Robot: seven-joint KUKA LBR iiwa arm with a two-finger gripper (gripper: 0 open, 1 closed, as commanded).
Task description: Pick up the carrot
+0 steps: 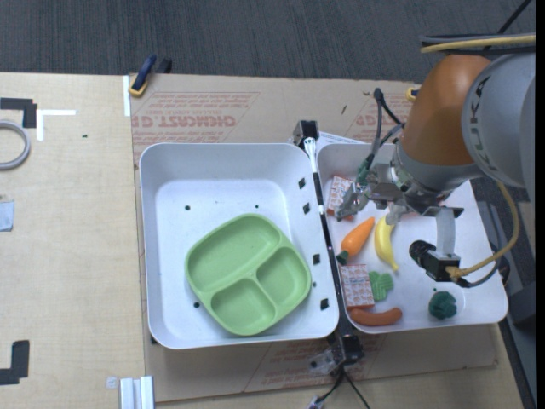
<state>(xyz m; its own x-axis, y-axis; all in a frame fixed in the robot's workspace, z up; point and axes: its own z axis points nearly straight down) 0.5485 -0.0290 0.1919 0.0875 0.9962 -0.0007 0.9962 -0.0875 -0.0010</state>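
The orange carrot lies in the right bin near its left wall, tilted with its thick end up and to the right. A yellow banana lies right beside it. My gripper hangs just above the upper ends of the carrot and banana. Its fingers are spread open and nothing is between them. The grey and orange arm covers the back of the right bin.
The left bin holds a green divided plate. In the right bin lie a red sausage, a dark green broccoli, a small green piece and two printed packets.
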